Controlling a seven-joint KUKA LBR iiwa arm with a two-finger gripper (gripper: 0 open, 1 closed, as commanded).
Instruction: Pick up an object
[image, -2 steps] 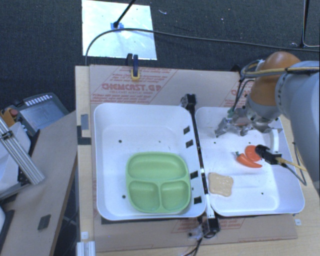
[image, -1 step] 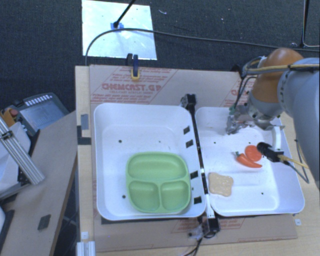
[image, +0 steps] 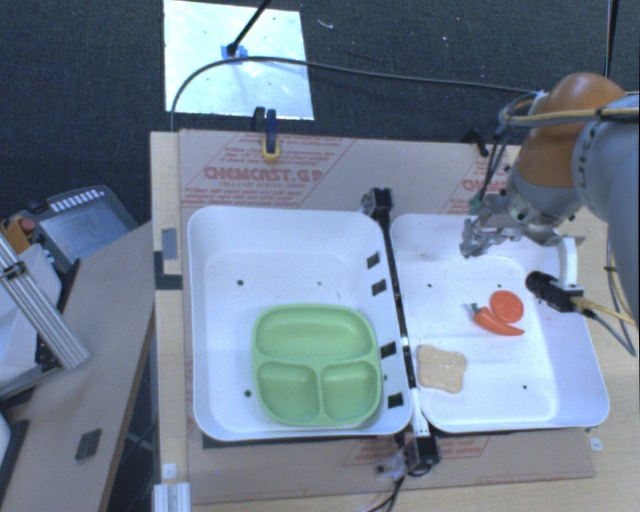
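In the right bin (image: 570, 395) lie an orange-red piece (image: 499, 311), made of a round disc and a carrot-like wedge, and a flat beige slice (image: 441, 368) near the bin's front left. My gripper (image: 478, 241) hangs over the far part of the right bin, up and to the left of the orange-red piece, apart from it. Nothing shows between its fingers.
The left bin (image: 215, 250) holds a green divided plate (image: 318, 363) toward its front. A black clip divider (image: 388, 290) runs between the two bins. A cardboard sheet (image: 300, 165) lies under both bins, with a grey device (image: 75, 228) off to the left.
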